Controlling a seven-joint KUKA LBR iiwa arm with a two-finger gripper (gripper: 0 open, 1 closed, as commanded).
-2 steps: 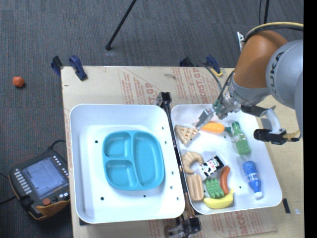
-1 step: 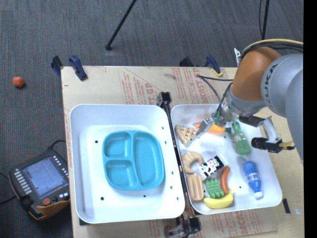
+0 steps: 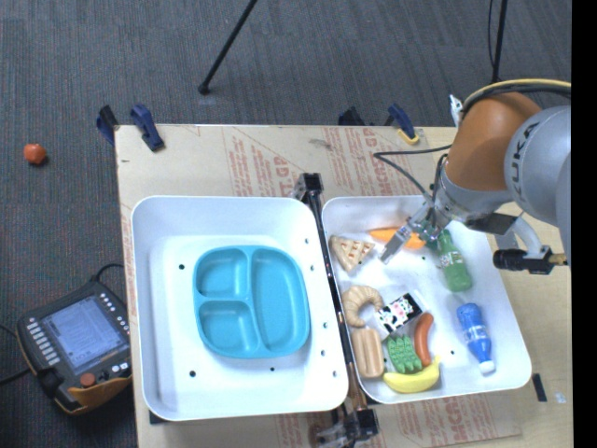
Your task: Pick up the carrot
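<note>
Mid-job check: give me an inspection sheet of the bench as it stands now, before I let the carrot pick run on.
Surface: board bench bearing two white bins.
Job's things: carrot lies in the right bin, partly under the hand.
Clutter: waffle slice, croissant, green bottle, blue bottle, banana; blue divided plate in the left bin.
Grippers: hand low at the carrot; grip not readable.
Cables: black cable across the bench.
Surroundings: pendant, tripod leg, orange ball on the floor.

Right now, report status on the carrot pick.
Gripper low in right bin, at the carrot. Carrot lying on bin floor, partly hidden. Waffle piece and green bottle close on either side.
</note>
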